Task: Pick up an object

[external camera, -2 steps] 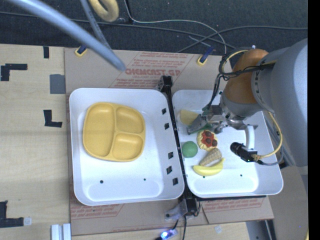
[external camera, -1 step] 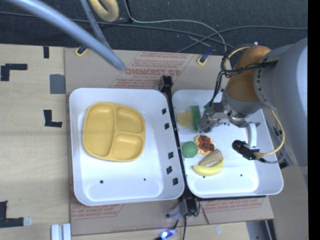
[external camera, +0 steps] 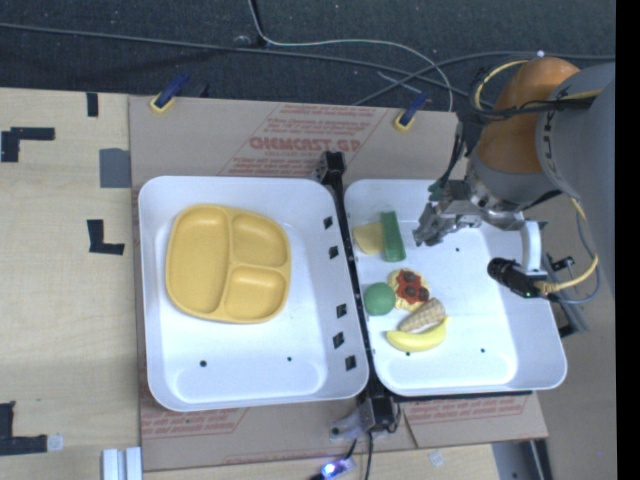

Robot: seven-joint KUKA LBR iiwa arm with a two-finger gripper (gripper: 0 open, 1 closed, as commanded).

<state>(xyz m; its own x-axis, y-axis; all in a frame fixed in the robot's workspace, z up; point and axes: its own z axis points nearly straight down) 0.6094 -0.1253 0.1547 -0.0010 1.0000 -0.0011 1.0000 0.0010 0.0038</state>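
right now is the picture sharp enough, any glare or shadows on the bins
Camera view: even, soft lighting; the two shallow white bins read bright with no harsh glare; the yellow plastic divided plate is clear; the small toy foods are soft in detail; the tool is dark and slightly blurred.

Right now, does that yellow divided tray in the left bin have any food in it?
Empty. The yellow divided tray shows bare compartments; the toy foods, such as the banana, lie in the right bin.

Gripper (external camera: 432,230) over right bin (external camera: 500,363), near green block (external camera: 392,236); yellow divided plate (external camera: 227,264) in left bin (external camera: 240,383).
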